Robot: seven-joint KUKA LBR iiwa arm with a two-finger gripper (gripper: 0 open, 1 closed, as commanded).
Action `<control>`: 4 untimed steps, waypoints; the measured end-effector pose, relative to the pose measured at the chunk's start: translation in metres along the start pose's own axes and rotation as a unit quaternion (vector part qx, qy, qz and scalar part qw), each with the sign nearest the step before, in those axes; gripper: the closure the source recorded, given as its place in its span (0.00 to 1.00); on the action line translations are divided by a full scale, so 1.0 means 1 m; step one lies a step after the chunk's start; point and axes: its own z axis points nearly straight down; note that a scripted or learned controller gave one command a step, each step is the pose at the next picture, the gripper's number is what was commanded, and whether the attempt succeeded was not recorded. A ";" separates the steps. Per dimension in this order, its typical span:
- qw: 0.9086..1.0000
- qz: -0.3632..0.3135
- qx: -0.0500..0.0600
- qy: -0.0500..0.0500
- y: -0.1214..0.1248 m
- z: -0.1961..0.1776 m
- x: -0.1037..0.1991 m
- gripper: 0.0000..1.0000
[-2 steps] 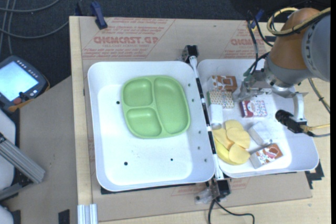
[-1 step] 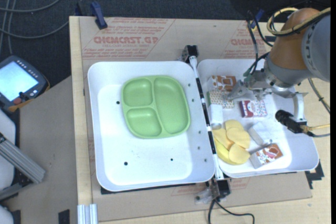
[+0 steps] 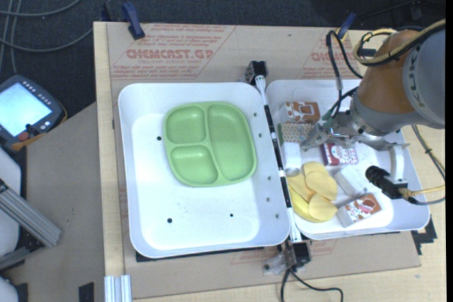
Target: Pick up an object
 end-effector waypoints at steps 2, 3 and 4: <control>1.000 0.001 0.002 -0.001 -0.013 0.001 0.010 0.00; 1.000 0.001 0.000 -0.002 -0.011 -0.010 0.010 1.00; 1.000 0.001 0.001 -0.001 -0.012 -0.009 0.010 0.00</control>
